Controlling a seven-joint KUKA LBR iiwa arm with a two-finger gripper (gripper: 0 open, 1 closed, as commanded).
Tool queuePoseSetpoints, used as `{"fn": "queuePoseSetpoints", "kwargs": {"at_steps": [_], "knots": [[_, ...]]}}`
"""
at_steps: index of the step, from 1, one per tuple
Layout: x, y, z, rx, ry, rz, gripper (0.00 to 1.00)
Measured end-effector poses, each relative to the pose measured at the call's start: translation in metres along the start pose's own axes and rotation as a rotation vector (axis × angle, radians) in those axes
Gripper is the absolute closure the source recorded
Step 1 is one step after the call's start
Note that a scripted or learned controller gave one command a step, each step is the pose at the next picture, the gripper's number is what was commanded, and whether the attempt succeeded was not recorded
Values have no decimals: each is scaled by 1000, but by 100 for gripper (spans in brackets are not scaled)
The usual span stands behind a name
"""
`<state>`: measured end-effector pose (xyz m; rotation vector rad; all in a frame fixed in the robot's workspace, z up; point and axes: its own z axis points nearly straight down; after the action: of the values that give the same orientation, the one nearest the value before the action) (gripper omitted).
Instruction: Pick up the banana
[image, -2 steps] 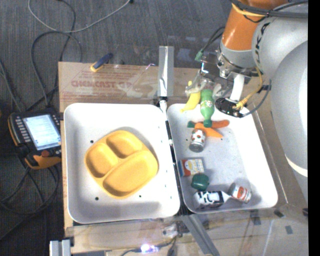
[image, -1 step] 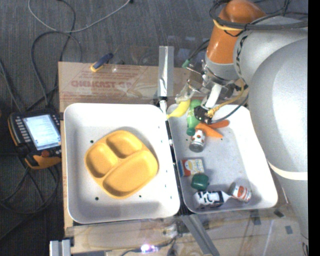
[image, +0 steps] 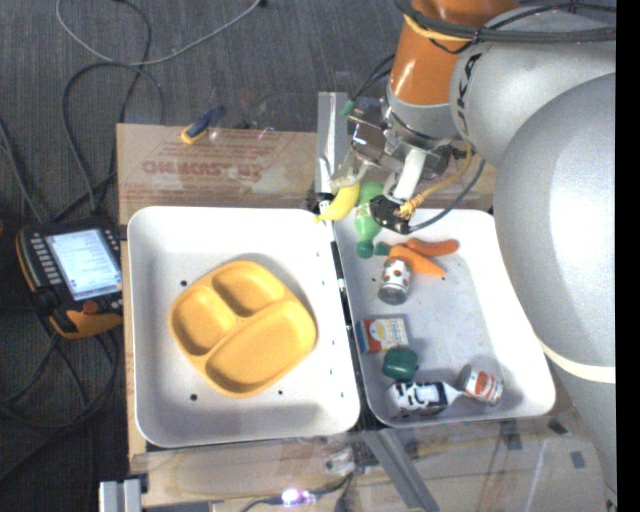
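Arm (image: 540, 130) reaches in over right bin (image: 520, 300)'s far-left corner. Yellow plate (image: 243, 325) sits in left bin. Banana (image: 341, 203) lies at that far-left corner, on the rim, gripper (image: 368, 190) just beside it. Jaw state: cannot tell. Judgement: centre over banana's middle, close across its narrow width, lift straight. Carrot (image: 428, 256) and can (image: 396, 281) lie nearer.
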<state>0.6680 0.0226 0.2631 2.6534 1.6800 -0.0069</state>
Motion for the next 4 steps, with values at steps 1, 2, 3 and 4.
{"fn": "queuePoseSetpoints", "kwargs": {"at_steps": [1,2,3,4], "knots": [[63,-32,54,3,0,16,100],[135,-64,24,1,1,56,100],[164,-133,76,4,-1,79,100],[164,-134,68,9,-4,78,100]]}}
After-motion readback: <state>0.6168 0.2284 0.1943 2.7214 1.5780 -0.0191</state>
